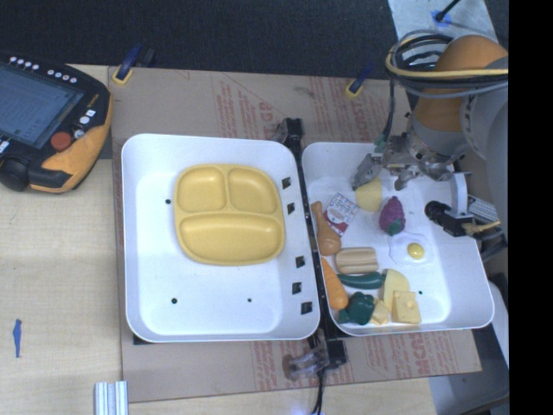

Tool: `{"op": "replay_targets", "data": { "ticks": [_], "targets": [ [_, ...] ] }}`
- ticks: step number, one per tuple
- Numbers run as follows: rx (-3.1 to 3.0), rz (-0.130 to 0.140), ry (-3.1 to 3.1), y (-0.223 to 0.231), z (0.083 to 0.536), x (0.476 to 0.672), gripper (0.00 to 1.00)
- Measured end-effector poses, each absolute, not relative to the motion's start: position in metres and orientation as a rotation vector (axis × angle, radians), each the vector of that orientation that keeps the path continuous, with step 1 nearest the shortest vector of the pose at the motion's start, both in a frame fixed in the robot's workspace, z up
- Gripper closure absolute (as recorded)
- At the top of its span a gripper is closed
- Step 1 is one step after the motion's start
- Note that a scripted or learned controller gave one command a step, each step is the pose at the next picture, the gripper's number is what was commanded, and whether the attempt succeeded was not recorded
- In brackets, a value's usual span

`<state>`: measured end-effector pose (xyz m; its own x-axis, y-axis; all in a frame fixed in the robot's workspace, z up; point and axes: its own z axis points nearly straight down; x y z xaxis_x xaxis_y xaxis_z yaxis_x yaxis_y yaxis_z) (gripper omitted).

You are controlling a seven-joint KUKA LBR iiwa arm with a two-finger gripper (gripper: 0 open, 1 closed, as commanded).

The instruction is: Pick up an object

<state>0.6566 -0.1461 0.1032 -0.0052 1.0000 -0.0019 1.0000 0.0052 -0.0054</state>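
I see the right bin (471,305) packed with toy food; the left bin (147,258) bears a yellow divided plate (230,213). My gripper (384,173) hangs above a pale yellow piece (369,197) at the bin's far end; jaw width I cannot tell. I'd descend straight, centred, avoiding the purple piece (392,214). The small packet (342,207) carries red print, unreadable.

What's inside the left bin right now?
The left bin holds one yellow divided plate, its three compartments bare. What lies beneath the plate is covered.
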Motion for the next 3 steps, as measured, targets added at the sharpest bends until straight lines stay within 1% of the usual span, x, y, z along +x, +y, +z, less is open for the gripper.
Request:
{"op": "replay_targets", "data": {
  "ticks": [1, 2, 3],
  "targets": [
    [-2.214, 0.006, -2.226, -0.135, 0.092, 0.656, 0.00],
    [-2.211, 0.009, -2.227, -0.136, 0.103, 0.656, 1.00],
    [-2.211, 0.009, -2.227, -0.136, 0.103, 0.656, 0.00]
  ]
}}
